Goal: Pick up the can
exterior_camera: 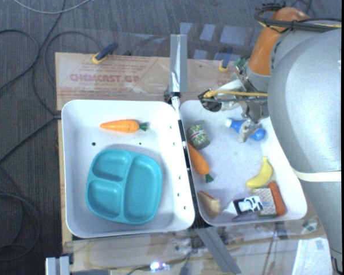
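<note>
Arm: the grey arm [309, 96] with its orange band [265, 47] reached in from the right and filled much of that side of the view, over the right bin's far corner
Gripper: the gripper [252, 128] hung low at the far end of the right bin, just above a blue object; whether it was spread or pressed together could not be told, and nothing was seen between its tips
Can: the can [198, 136], dark green with a patterned label, lay tilted in the right bin close to its left wall, well apart from the gripper
Right bin: the right bin [235, 171] also held an orange carrot [199, 161] just below the can, a yellow banana [260, 175] toward the right side, a brown piece [209, 202] near the front-left corner, and a black and orange box [259, 204] at the front edge
Blue object: the blue object [246, 129] lay under the gripper; its shape was unclear
Left bin: the left bin [74, 153] held a second carrot [122, 126] near the far side and a teal divided plate [125, 185] toward the front
Bench: brown board [114, 76] showed beyond the bins, with dark cables on the floor
</note>
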Motion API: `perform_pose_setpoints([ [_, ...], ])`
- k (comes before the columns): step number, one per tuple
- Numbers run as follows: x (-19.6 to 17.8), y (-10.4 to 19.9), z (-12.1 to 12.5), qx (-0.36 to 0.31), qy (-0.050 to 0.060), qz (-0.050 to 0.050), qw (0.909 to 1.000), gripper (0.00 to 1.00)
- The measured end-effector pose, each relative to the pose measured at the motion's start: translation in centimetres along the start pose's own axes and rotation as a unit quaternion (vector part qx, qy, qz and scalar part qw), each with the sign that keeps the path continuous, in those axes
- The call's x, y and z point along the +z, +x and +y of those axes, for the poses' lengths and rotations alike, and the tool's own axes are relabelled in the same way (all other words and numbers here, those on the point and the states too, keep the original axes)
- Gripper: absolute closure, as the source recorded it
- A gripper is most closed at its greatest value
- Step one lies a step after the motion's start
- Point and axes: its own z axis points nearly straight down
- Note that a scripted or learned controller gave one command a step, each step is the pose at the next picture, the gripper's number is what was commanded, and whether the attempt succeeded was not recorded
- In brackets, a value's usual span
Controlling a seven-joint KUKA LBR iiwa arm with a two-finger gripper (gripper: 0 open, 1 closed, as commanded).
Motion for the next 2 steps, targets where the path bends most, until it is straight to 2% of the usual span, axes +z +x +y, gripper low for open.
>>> perform_pose_setpoints([
  [1,9.16,0.96,1.19,0.037,0.003,-0.003,0.9993,0.00],
  [2,8.44,0.96,1.05,0.034,0.005,-0.003,0.9994,1.00],
])
